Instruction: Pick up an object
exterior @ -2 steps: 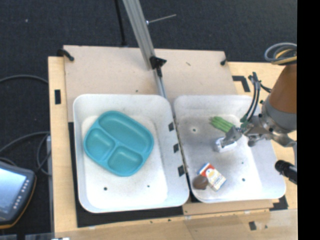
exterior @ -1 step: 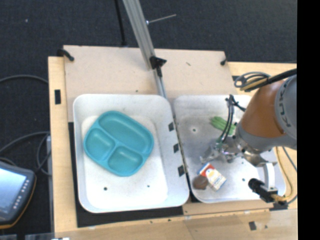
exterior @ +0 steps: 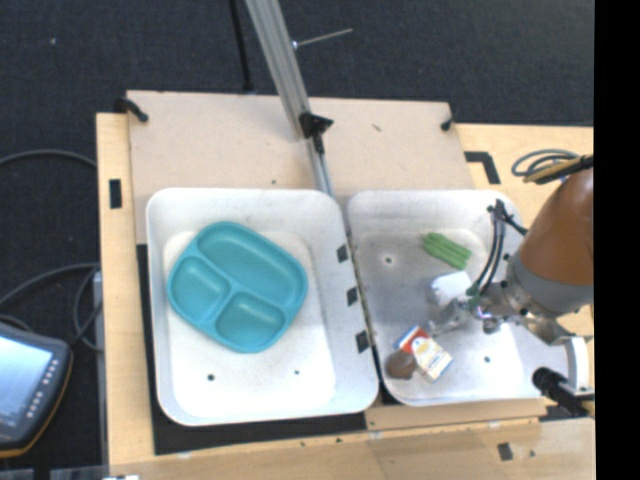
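- The pincer (exterior: 462, 311) sits low in the right bin (exterior: 400, 228), at the middle right of the frame, at the end of the grey arm (exterior: 560, 258) with its orange band that comes in from the right edge; whether it is open or closed cannot be told, since its tip is a blur of metal and cable
- Just up and left of the pincer lies a small white object (exterior: 448, 286), touching or very nearly touching it
- Above that, toward the upper part of the right bin, a green ridged object (exterior: 446, 250) lies at a slant, apart from the pincer
- Below and left of the pincer, near the bin's lower edge, a small red, white and yellow packet (exterior: 428, 355) lies just beside a brown rounded object (exterior: 401, 365)
- A black cable (exterior: 492, 253) loops from the arm down toward the pincer, crossing over the right side of the bin
- The left bin (exterior: 180, 368) holds a teal divided plate (exterior: 237, 286) with three compartments, well apart from the pincer
- A metal pole (exterior: 285, 63) slants from the top of the frame down to the gap between the bins
- Both bins rest on the tan tabletop (exterior: 220, 138); a screen device (exterior: 28, 383) shows at the lower left
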Controlling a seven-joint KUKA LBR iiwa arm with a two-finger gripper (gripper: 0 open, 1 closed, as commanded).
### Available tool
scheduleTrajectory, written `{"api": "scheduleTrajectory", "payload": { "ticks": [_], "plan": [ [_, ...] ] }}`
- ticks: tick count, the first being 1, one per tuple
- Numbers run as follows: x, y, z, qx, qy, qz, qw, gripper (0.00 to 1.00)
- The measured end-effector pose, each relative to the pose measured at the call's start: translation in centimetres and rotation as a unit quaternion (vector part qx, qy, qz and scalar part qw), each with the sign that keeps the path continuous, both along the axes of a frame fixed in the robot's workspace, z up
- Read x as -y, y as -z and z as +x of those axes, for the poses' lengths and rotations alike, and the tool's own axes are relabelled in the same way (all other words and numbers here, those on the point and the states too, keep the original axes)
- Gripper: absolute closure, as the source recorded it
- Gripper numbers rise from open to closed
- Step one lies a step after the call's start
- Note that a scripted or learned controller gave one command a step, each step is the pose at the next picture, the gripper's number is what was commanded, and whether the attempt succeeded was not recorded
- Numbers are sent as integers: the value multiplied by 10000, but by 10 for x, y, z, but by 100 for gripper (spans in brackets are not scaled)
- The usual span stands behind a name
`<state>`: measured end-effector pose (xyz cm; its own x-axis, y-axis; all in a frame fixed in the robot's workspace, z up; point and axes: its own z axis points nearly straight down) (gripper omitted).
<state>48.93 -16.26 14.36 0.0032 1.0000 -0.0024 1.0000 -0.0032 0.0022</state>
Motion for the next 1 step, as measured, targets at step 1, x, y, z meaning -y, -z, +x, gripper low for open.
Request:
{"api": "scheduleTrajectory", "payload": {
  "ticks": [1],
  "plan": [
    [-37,-34,21,18,-49,8,10000,0]
  ]
}}
